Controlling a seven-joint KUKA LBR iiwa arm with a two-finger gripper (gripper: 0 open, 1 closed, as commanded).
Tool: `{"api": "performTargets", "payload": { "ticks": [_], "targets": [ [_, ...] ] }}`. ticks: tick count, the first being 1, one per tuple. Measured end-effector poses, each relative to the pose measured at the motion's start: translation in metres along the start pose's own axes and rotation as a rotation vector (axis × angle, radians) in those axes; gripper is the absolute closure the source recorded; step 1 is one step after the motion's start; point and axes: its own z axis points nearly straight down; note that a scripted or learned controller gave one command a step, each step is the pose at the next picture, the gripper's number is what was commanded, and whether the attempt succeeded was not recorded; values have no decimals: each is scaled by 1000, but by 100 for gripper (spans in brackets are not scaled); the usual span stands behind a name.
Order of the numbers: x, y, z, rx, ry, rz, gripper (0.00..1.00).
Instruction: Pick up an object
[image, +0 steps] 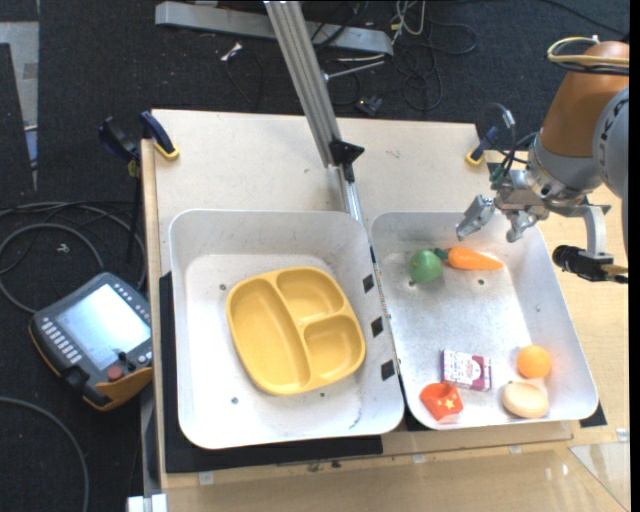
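Observation:
My gripper (497, 222) hangs over the far edge of the right bin (560, 310), fingers spread open with nothing between them. Just below it lies an orange carrot (474, 259), with a green pepper (426, 266) touching its left end. Nearer the front of the same bin are a small purple-and-white carton (466, 369), a red pepper (442, 400), an orange ball (534, 361) and a pale beige egg-shaped thing (525, 400).
The left bin (200, 400) holds a yellow divided plate (296, 327). A slanted metal pole (312, 90) rises from between the bins at the back. A teach pendant (95, 340) lies on the floor to the left.

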Motion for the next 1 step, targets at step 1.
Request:
{"api": "performTargets", "payload": {
  "ticks": [1],
  "targets": [
    [5, 1, 59, -9, -3, 0, 0]
  ]
}}
